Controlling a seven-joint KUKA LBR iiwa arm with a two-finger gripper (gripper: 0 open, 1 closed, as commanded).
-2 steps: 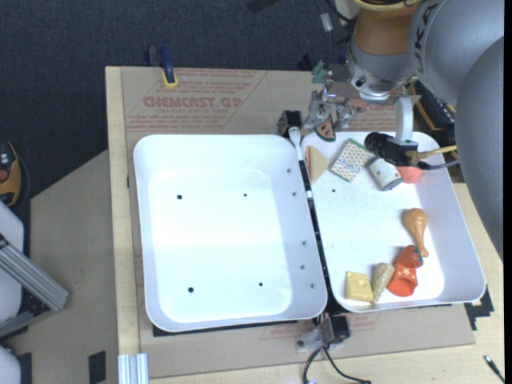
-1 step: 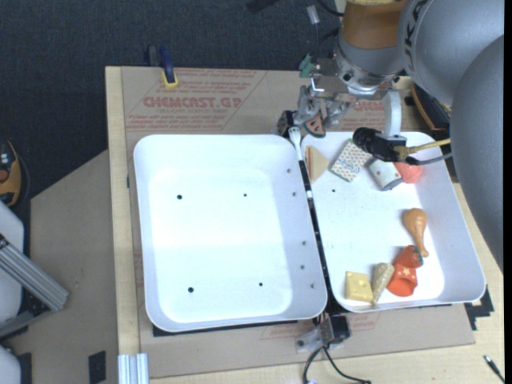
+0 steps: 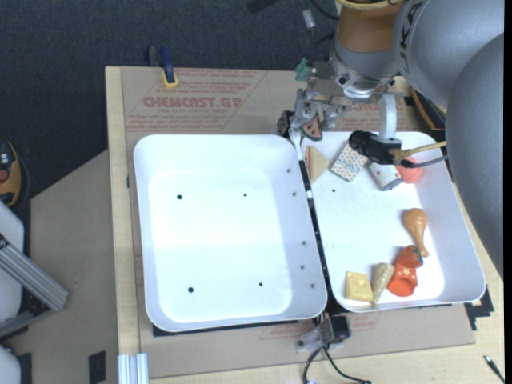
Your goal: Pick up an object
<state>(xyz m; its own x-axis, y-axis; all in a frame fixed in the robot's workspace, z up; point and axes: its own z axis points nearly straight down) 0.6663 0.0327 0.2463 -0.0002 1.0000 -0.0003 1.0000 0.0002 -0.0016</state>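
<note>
Gripper (image 3: 308, 125), whether spread or pressed together impossible to tell, is seen at the far rim of the right bin (image 3: 360, 230), where that rim could be struck and the tan wedge (image 3: 318, 165) missed.

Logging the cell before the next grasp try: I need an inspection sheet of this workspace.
Surface: left bin and right bin side by side on a printed board.
Job's things: in the right bin, drumstick, cheese wedge, red piece, patterned square, tan wedge.
Clutter: nothing seen.
Grippers: gripper low over the bins' far seam.
Cables: black cable at the board's near edge.
Surroundings: dark floor, blue clamp on the far edge, metal rail left.
</note>
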